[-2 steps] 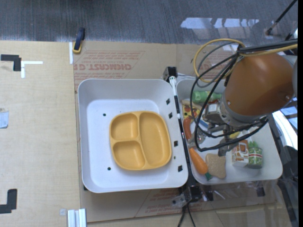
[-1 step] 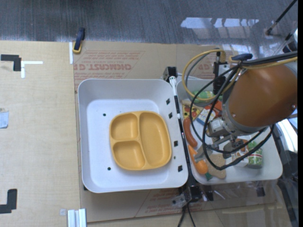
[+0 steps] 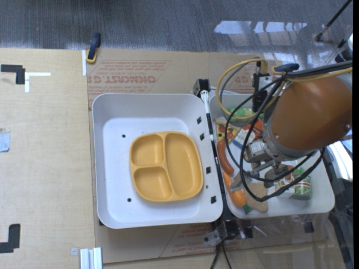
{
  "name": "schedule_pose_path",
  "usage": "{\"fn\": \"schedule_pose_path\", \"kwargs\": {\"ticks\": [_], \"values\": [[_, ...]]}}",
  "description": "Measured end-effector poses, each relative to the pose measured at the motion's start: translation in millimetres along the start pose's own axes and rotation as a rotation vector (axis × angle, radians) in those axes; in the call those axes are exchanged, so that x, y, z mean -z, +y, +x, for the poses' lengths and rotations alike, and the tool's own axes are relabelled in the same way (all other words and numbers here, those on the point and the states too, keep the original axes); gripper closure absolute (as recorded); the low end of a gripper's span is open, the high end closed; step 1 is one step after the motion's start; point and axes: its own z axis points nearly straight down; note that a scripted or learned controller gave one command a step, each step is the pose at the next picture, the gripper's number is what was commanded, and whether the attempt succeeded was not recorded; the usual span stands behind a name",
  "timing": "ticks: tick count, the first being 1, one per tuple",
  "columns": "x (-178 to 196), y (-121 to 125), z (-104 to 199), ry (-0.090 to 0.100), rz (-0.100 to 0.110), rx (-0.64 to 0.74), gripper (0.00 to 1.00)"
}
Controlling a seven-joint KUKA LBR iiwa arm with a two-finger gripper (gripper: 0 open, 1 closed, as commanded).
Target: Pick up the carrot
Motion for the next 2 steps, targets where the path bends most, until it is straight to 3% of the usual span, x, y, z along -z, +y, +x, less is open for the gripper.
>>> {"fn": "schedule_pose_path", "kwargs": {"ticks": [1,2], "values": [[0,-27,-6,-0.002,0.000,0.144,0.00],[-1,-59,-60,-0.003,-0.002,0.114,0.00]]}}
